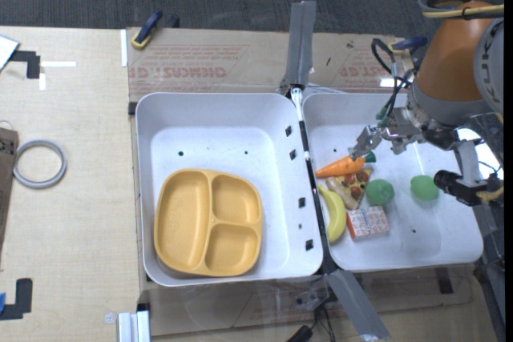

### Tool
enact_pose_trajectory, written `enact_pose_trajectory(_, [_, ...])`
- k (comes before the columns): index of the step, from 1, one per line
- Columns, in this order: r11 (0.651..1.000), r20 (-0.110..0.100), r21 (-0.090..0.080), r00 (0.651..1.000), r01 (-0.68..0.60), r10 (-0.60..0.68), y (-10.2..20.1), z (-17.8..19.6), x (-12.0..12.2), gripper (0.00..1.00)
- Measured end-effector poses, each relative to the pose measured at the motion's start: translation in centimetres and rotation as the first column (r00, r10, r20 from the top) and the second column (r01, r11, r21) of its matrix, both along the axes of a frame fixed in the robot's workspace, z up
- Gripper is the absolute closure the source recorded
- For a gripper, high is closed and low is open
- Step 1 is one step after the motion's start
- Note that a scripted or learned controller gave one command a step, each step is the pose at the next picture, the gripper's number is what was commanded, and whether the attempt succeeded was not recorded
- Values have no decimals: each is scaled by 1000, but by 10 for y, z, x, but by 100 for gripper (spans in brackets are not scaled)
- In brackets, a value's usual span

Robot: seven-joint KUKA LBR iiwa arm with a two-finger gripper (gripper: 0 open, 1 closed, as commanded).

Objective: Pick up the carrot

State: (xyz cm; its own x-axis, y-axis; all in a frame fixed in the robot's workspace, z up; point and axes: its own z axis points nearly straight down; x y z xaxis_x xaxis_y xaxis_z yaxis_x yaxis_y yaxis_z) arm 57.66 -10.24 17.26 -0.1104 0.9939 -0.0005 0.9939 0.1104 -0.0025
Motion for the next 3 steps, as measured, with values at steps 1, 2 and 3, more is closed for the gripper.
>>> enact_pose_trajectory(1, [826, -2, -2, 826, 563, -563, -25, -18, -19, 0])
enact_pose_trajectory(2, [584, 1, -3, 584, 812, -812, -76, 32, -33, 0])
enact_pose_trajectory(3, [711, -1, -3, 711, 703, -703, -37, 21, -29, 0])
